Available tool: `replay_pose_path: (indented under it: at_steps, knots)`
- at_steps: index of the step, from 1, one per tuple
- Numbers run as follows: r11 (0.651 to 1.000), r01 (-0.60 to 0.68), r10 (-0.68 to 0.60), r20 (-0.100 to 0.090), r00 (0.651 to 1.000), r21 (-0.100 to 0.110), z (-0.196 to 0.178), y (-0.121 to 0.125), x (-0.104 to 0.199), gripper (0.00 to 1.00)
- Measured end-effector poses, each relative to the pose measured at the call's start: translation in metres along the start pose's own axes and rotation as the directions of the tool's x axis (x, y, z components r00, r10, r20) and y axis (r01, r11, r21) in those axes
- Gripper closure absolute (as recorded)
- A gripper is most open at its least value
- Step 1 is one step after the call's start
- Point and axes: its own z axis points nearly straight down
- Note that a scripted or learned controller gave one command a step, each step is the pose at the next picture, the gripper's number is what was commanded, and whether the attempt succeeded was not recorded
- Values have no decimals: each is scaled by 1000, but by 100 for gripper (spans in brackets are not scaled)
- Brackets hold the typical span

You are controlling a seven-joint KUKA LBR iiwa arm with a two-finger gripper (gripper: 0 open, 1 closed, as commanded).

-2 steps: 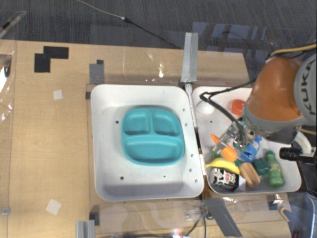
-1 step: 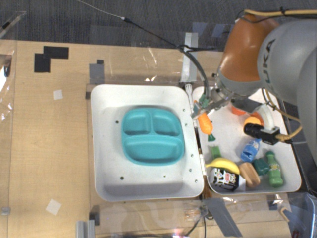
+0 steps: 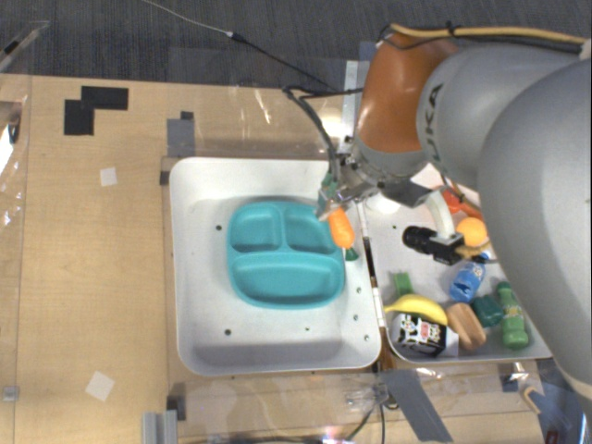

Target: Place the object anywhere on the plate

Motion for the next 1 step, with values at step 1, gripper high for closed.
replay_pose_path:
  at_steps: [1]
  knots:
    - [1000, -3, 3, 3, 1000, -3, -3, 0, -3, 0]
